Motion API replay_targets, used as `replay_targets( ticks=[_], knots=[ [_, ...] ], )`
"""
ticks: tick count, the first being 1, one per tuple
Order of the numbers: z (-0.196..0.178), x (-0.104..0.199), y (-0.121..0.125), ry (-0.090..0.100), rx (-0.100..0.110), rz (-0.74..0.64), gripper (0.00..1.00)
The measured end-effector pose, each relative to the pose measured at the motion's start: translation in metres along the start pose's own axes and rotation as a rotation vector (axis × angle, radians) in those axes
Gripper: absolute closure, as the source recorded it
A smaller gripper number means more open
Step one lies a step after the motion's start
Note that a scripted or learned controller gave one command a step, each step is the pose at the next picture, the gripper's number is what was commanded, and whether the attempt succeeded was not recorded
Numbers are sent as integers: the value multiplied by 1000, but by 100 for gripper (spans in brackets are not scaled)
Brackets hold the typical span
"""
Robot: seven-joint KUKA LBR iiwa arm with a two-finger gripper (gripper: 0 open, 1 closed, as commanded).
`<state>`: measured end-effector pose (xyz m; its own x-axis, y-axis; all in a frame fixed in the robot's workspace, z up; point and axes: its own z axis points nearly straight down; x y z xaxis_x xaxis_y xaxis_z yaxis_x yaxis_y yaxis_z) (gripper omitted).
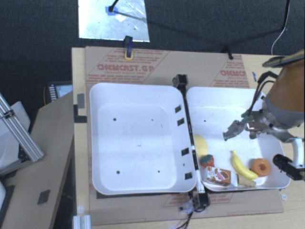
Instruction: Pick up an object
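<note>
Several things lie bunched in the near part of the right bin (224, 99): a banana (240, 166) curving from mid-bin toward the front wall, an orange ring (260, 167) just to its right, a small printed packet (218, 176) flat against the front edge, a red piece (207, 161) just above the packet, and a pale yellow lump (201, 145) by the divider (187, 128) between the bins. A tan scrap, hard to make out, sits under the banana's lower end.

Above them hangs the pincer (232, 131), over the bare middle of the right bin, up and left of the banana's top and right of the yellow lump. Its dark tips point left and slightly down. Nothing sits between them; whether they stand wide or narrow I cannot tell, since from this angle they merge into one dark shape.

Behind the pincer the arm (288, 92) comes in from the right, orange band above grey wrist, with a cable looping by it.

Beside it on the left is the left bin (100, 128). Both bins rest on a cardboard sheet on the surface (157, 61), and a yellow clip (128, 49) sits at the far edge. A shiny plate (113, 13) lies on the dark floor beyond.
</note>
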<state>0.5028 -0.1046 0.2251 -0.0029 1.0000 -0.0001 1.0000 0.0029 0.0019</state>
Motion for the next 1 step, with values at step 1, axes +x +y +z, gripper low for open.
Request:
replay_targets(
  ticks=[1],
  knots=[
    [47,16,97,-1,-6,-6,0]
  ],
)
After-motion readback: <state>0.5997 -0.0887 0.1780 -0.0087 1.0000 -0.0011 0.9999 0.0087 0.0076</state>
